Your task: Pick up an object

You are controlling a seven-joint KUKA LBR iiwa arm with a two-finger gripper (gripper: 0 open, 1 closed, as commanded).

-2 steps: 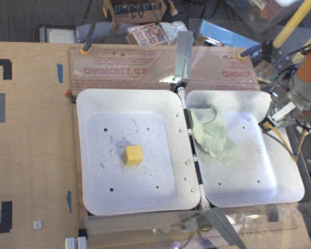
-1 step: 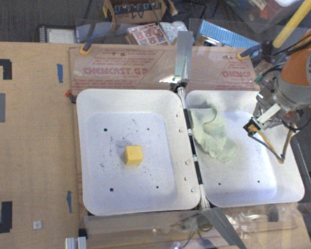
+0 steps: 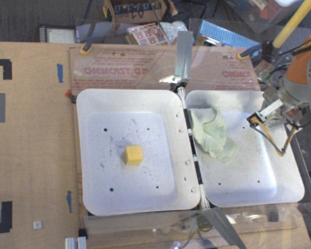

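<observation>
While the gripper (image 3: pixel 291 110) is hanging over the right bin (image 3: pixel 259 165), the green cloth (image 3: pixel 212 134) is lying nearest, leftward in view. Open or closed, I cannot tell.

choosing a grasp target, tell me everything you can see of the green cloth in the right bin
The cloth is pale green and looks like soft, thin fabric, crumpled into a loose heap with visible folds. It lies on the floor of the right bin, in the upper left part, with its left side up against the bin's left wall and its lower end reaching toward the bin's middle. Only the bin touches it.
</observation>
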